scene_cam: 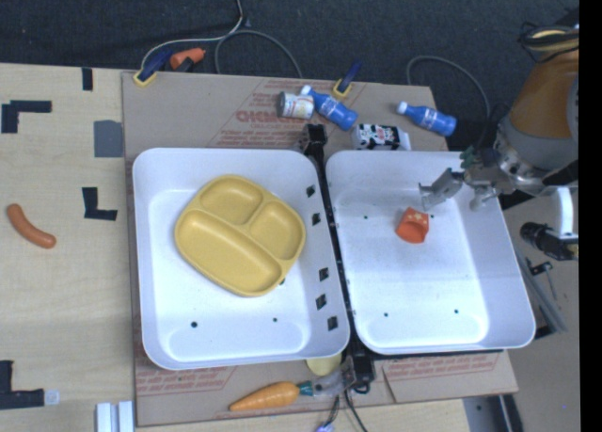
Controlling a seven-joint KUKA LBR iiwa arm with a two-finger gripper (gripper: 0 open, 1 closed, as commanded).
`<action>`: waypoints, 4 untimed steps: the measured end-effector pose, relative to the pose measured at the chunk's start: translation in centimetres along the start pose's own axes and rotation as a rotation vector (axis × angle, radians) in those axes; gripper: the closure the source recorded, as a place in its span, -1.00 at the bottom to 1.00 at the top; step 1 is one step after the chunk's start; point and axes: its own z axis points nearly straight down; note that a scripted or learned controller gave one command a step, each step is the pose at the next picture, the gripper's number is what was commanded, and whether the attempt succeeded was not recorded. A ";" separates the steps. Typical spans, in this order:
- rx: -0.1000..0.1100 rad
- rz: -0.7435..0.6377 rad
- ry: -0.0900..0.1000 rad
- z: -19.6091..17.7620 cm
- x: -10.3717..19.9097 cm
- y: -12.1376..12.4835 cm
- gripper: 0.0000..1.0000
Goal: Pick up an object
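Two white bins, one object in each; gripper (pixel 438 191) above the right bin.

Right bin (pixel 470 327): one orange object (pixel 412 226), far-centre, just below and left of the gripper; jaw state cannot be determined. Near half of this bin's floor is open. Left bin (pixel 160 327): one yellow divided tray (pixel 240 233), centred, with open floor along the near edge.

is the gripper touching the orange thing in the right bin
Apart. The camera view shows white bin floor between the gripper and the orange thing, which lies below and left of it.
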 end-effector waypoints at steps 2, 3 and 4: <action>-0.010 0.000 -0.004 10.2 5.1 -5.3 -1.00; -0.009 -0.004 -0.002 10.4 7.3 3.4 -1.00; -0.005 -0.002 0.000 10.4 5.7 7.2 -1.00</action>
